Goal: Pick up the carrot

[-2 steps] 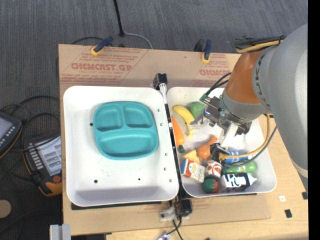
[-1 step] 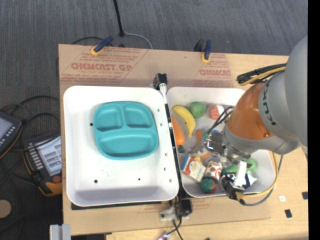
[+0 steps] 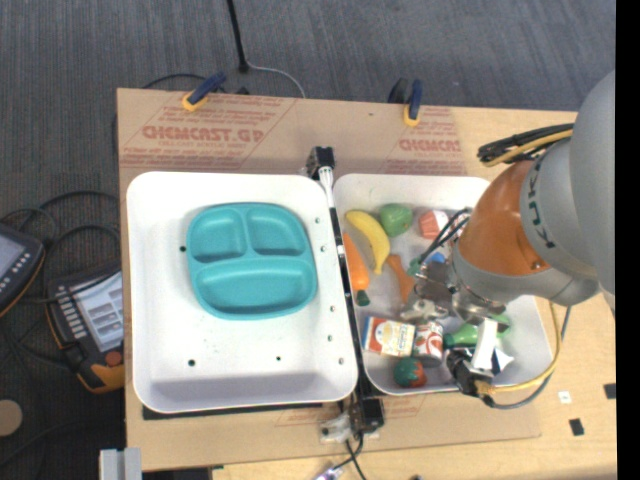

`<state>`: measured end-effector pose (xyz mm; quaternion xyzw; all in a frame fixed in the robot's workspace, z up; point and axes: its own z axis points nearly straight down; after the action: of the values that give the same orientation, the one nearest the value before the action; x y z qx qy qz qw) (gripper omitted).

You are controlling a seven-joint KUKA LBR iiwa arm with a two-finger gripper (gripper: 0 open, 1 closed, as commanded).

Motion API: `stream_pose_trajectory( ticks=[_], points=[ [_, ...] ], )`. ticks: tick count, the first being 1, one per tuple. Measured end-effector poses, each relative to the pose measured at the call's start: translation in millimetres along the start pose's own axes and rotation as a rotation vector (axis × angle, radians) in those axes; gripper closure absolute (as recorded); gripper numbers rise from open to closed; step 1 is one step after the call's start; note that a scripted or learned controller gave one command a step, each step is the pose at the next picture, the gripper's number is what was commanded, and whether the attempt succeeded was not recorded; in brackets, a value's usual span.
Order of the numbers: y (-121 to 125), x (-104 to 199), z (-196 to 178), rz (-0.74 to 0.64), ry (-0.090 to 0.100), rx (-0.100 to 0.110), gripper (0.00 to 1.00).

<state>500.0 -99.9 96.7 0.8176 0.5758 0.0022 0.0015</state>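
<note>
A: We're looking down on the surface (image 3: pixel 200 133) and the arm is deep in the right bin (image 3: pixel 545 353), wrist bent over so the orange band faces us. The claw (image 3: pixel 432 303) hangs low over the clutter.

B: And the carrot (image 3: pixel 355 265)? I've got a long orange piece lying well left of the claw, right against the bin's left wall, just beyond the banana (image 3: pixel 370 239).

A: That's my pick too. There's a second, smaller orange piece (image 3: pixel 400 276) just left of the claw, so I can't be sure which one counts as the carrot.

B: Claw state?

A: Cannot tell. The wrist and cables cover it from up here.

B: How should the carrot handle?

A: My guess is a light, stiff plastic toy with a smooth skin, so it could slide out of a loose pinch. I'd grip across the thicker middle, claw crosswise to its length.

B: Tight spot, though. Wall on one side, banana on the other.

A: Right, not much room. Below the claw sits a red and white carton (image 3: pixel 392 338), and beyond that a strawberry (image 3: pixel 407 372). The teal tray (image 3: pixel 252 260) is far left in the other bin (image 3: pixel 160 298).
</note>
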Motion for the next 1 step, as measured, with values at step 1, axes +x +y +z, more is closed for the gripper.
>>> stream_pose_trajectory(
  ticks=[1],
  points=[
    [-0.5,0.0,0.3,0.0,0.0,0.002,0.0]
  ],
)
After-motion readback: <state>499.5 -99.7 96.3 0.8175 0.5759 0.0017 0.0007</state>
